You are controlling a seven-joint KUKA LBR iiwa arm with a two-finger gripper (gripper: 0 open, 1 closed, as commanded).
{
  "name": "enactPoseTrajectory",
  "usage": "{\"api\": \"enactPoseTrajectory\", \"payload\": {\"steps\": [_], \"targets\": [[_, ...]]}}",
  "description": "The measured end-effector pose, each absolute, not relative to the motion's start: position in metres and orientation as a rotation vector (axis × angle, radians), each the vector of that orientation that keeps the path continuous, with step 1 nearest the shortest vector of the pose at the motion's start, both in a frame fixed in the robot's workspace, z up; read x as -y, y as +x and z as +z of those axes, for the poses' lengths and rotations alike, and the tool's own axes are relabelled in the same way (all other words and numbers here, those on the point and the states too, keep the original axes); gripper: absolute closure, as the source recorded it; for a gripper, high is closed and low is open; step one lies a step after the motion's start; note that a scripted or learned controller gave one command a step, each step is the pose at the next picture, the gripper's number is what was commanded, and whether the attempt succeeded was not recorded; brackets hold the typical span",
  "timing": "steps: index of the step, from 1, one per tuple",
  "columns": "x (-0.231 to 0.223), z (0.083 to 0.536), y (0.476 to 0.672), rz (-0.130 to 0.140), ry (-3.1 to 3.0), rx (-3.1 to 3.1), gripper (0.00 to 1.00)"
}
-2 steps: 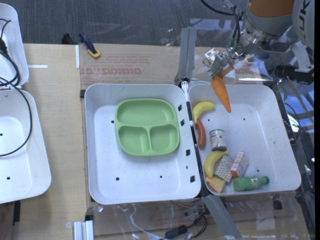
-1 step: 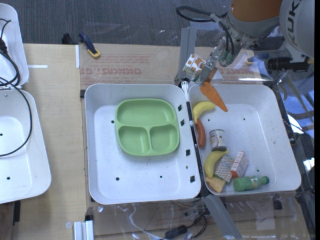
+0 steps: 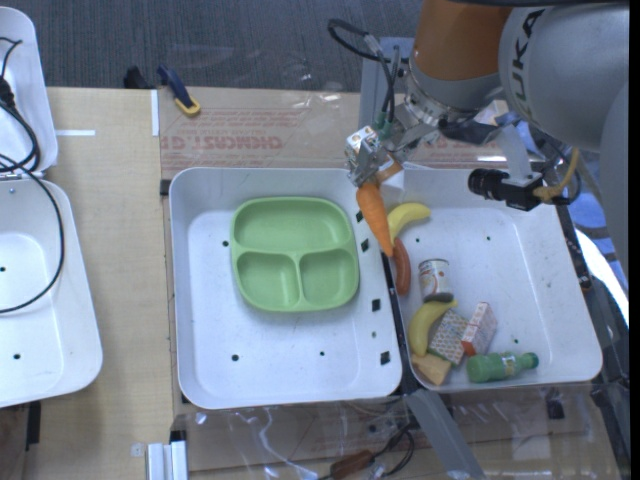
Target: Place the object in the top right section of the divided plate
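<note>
Jaws clamp the carrot's (image 3: 374, 213) top; gripper (image 3: 366, 164) hangs upper centre over the bin divider. Green divided plate (image 3: 295, 253) lies left; banana (image 3: 406, 216) and sausage (image 3: 401, 265) crowd the carrot's right.

You see a bulky grey arm (image 3: 570, 58) with a broad orange band (image 3: 470, 18) above the wrist and part of dark lettering on its shell. Above the fingers (image 3: 365, 163), black cables (image 3: 350, 38) loop beside a silver wrist mount.

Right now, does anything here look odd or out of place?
Yes: the carrot hangs tip-down from the pincer, above the rim between the two bins, not on the green divided plate.
</note>
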State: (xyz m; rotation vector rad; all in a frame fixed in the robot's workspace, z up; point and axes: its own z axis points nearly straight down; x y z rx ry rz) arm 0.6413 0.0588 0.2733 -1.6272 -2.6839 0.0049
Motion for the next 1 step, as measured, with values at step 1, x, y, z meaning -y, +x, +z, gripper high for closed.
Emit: {"api": "enactPoseTrajectory", "payload": {"steps": [1], "targets": [[-0.0618, 0.3596, 0.6215, 0.007, -1.947, 2.464, 1.0]]}}
